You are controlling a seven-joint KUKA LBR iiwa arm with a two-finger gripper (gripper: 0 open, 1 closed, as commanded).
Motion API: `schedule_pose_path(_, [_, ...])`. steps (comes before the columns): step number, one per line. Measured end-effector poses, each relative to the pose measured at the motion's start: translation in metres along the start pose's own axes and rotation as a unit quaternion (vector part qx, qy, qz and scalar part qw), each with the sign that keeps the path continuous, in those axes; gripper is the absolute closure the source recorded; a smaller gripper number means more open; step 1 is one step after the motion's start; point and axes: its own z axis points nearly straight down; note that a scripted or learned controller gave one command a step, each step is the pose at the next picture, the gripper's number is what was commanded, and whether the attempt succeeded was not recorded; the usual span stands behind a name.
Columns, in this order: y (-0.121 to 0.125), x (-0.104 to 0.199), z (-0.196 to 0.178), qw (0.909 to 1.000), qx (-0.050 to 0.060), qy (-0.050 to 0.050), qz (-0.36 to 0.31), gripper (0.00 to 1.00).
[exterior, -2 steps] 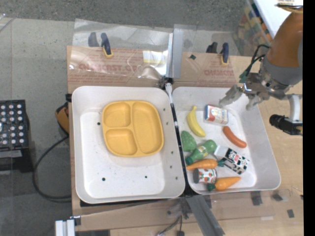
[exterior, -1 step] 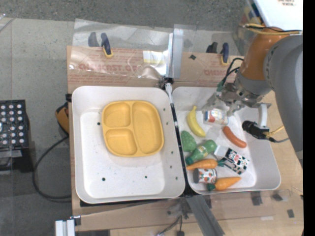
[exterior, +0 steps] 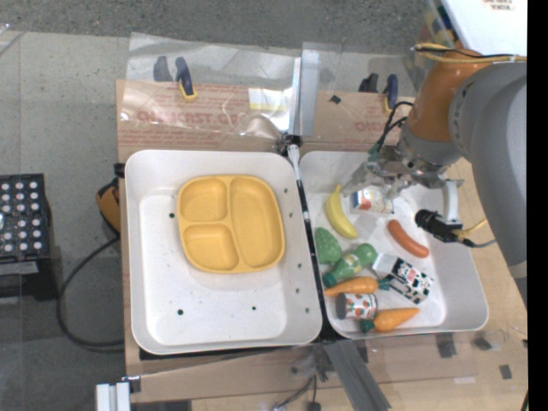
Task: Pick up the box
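Below the gripper (exterior: pixel 383 176), well apart, the box (exterior: pixel 405 278).

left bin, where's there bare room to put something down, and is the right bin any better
The left bin has bare floor all around the yellow divided plate: a wide strip along its near edge and another down its left side. The right bin is crowded: banana, sausage, carrots, green vegetables and box fill it, with the gripper over its far end.
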Motion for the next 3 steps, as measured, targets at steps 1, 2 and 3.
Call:
schedule_pose_path(1, [-0.004,0.001,0.000,0.9983,-0.002,0.000,-0.058,0.00])
schedule_pose_path(2, [-0.003,0.002,-0.011,0.9983,-0.004,0.000,-0.058,1.00])
schedule_pose_path(3, [-0.003,0.002,-0.011,0.9983,-0.003,0.000,-0.057,0.00])
